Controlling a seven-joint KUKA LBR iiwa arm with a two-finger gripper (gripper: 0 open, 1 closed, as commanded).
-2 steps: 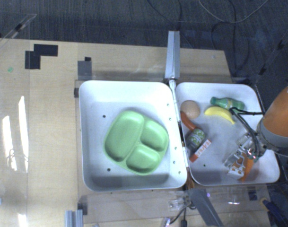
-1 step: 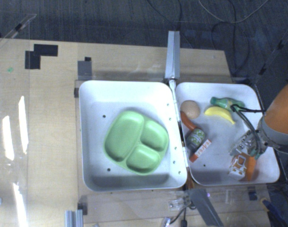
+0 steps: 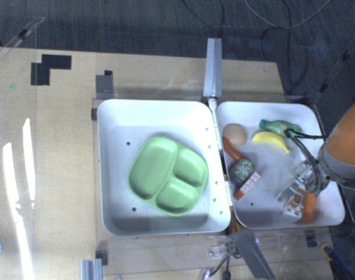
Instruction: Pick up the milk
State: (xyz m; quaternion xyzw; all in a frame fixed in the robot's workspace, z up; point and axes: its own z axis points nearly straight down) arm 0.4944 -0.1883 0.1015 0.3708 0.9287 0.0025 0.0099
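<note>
End effector [image 3: 294,196] low over the front right part of the right bin [image 3: 264,213], a pale metal tangle seen from above; whether it is released or clenched cannot be told from this angle, and nothing can be made out in its grasp. An orange carrot-like piece [image 3: 308,207] lies just beside it on the front right, touching or nearly so. Behind the end effector the grey wrist rises to the orange band [image 3: 347,137] at the right edge of the view, with a black cable [image 3: 299,140] looping from it toward the back of the bin. Milk: a small white carton with a red edge [image 3: 249,184], lying flat in the left half of the same bin, well apart from the end effector, bare bin floor between them. A dark round can [image 3: 242,169] sits touching the carton's rear side. Behind that, a long orange-red piece [image 3: 229,149] along the left wall and a brown egg-shaped thing [image 3: 235,135]. A yellow banana [image 3: 271,139] and a green bottle [image 3: 276,125] lie near the back. The left bin [image 3: 113,156] holds a green three-compartment plate [image 3: 168,174], set at a slant. Both bins rest on the pale wooden counter [image 3: 55,174], a metal post [image 3: 213,69] standing behind their shared edge.
</note>
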